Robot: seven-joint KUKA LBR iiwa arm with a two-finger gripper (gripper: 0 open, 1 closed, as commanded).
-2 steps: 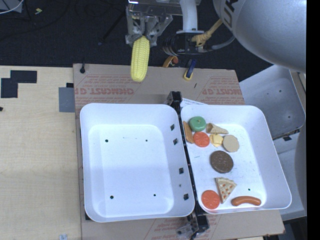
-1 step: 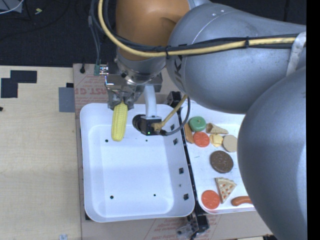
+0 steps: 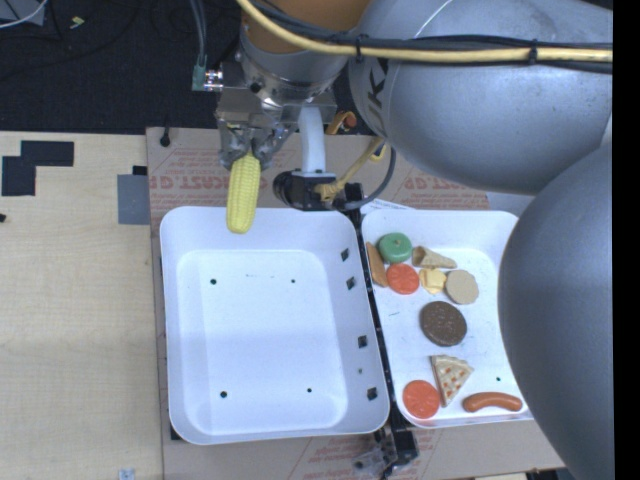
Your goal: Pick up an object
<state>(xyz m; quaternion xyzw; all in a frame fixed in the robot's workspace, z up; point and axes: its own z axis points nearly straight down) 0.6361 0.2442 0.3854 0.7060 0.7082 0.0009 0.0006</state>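
Right bin [image 3: 500, 230], near edge: sausage [image 3: 492, 402], red disc [image 3: 421, 399], pizza wedge [image 3: 451, 376]; middle: brown cookie [image 3: 442, 323]; far corner: green disc [image 3: 394, 246], assorted play food. Left bin [image 3: 185, 318]: bare floor. Above its far edge: corn cob [image 3: 243, 195], hanging upright, top pinched in gripper [image 3: 245, 153], fingers narrowed on it, apparently lifted clear as the picked item

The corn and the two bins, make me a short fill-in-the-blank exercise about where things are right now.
1. The hand holds the ear of corn by its ____ end.
2. The corn hangs over the far rim of the ____ bin.
3. In the right bin, the green disc lies just above a ____ disc.
4. The sausage lies beside the ____ slice.

Missing words: upper; left; red; pizza
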